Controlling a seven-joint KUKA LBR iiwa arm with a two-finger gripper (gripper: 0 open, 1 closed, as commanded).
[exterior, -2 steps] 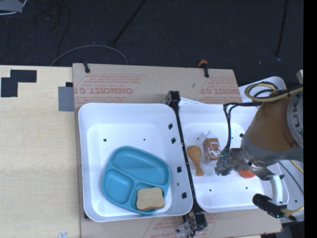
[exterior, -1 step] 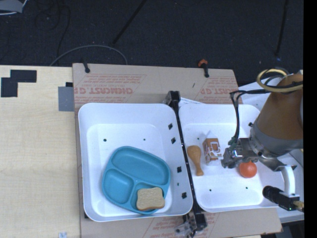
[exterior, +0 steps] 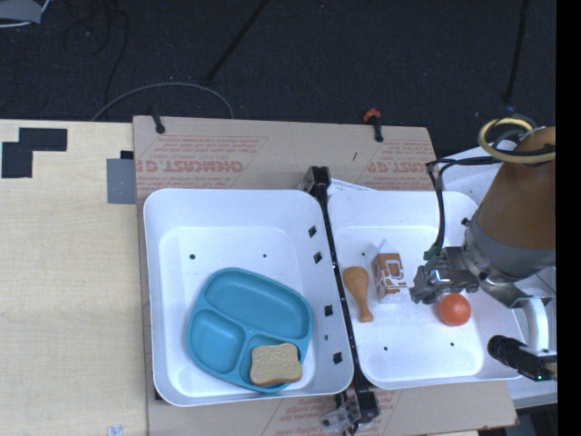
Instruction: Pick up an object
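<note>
In the right bin [exterior: 399, 361] lie a tan drumstick-shaped piece [exterior: 358, 292], a small brown and white carton [exterior: 389, 274] and a red-orange ball [exterior: 454, 310]. My gripper [exterior: 432, 284] hangs low over this bin, just right of the carton and up-left of the ball, close to both. The arm's grey and orange body covers the bin's right side. A slice of toast [exterior: 275, 364] rests in the near corner of a blue divided plate [exterior: 245, 321] in the left bin [exterior: 182, 234].
A black hinge strip [exterior: 331, 289] runs between the two bins. Cardboard sheeting [exterior: 272, 153] lies under them, with light wooden benchtop [exterior: 64, 289] to the left. Black cables loop beside the arm at the right.
</note>
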